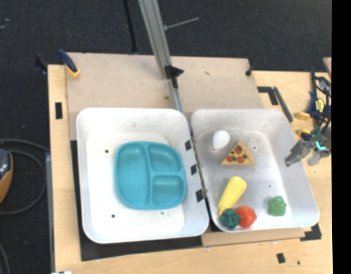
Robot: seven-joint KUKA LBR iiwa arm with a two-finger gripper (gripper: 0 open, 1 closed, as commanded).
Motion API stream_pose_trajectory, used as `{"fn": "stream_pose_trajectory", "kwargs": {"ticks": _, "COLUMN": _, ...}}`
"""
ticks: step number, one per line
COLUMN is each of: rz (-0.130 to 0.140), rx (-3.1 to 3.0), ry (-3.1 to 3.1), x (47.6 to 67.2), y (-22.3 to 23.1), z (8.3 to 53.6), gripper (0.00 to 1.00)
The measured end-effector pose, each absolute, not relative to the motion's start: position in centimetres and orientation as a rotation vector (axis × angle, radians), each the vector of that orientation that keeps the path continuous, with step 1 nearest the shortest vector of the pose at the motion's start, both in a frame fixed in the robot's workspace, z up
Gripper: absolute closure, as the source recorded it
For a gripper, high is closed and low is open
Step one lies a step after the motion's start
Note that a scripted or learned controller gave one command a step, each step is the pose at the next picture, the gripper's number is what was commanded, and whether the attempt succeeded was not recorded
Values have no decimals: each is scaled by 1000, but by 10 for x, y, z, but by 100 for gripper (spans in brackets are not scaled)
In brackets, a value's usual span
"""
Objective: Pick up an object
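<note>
The right bin (289, 130) holds several toy foods: a white egg (221, 138), a pizza slice (238, 154), a yellow corn cob (232, 192), a dark green piece (228, 217), a red tomato (246, 216) and a light green piece (276, 206). My gripper (305, 156) hangs over the right rim of this bin, right of the pizza slice and above the light green piece in the view. Its two grey fingers (294, 156) stand apart, open, with nothing between them.
The left bin (95, 130) bears a blue divided plate (150, 174). A slanted aluminium post (155, 33) rises behind the bins. Cables and a yellow connector (303, 117) lie on the bench by the right edge.
</note>
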State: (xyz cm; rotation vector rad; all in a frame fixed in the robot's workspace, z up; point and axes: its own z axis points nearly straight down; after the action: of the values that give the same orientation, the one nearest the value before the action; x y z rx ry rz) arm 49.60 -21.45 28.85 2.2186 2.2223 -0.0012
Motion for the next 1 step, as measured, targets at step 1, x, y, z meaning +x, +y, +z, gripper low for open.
{"fn": "stream_pose_trajectory", "kwargs": {"ticks": 1, "rz": 0, "rx": 2217, "ry": 2222, "x": 496, "y": -215, "z": 289, "gripper": 0}}
